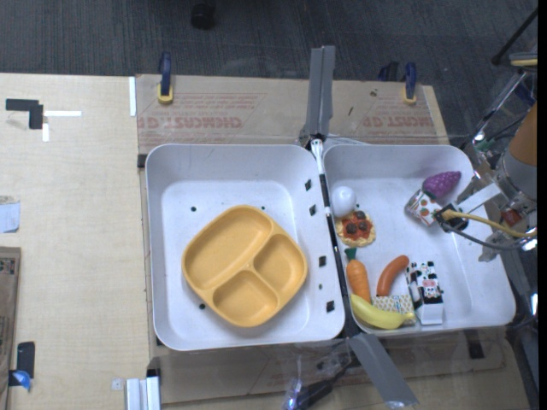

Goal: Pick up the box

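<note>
While the small white patterned box [420,207] lies on the right white bin's [479,310] floor under the purple grapes [442,182], your gripper [450,219] sits just beside it; I cannot tell its state, so the lift remains. The left bin [171,186] holds a yellow divided plate [244,265].

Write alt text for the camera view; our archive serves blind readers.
A robot gripper touches a small box in the right bin, among toy foods. The left bin holds a yellow divided plate.
</note>
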Controlling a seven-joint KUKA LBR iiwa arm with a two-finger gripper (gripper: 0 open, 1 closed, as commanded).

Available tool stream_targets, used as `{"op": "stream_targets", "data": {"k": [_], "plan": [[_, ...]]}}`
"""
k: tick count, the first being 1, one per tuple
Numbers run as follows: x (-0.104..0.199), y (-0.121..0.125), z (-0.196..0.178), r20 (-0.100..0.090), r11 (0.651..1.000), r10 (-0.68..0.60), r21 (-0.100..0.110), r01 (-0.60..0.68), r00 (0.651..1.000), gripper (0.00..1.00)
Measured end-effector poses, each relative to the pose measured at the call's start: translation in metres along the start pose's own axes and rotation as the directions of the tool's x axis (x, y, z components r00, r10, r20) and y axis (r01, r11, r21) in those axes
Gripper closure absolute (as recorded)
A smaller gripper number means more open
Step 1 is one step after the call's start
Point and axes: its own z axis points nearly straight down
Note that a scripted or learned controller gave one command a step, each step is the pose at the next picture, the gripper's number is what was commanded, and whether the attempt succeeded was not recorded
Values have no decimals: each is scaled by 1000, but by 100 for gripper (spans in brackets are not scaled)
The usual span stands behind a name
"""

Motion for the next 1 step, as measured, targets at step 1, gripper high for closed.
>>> {"op": "stream_targets", "data": {"k": [1], "plan": [[34,27,-152,-2,998,66,-3,-66,998,0]]}}
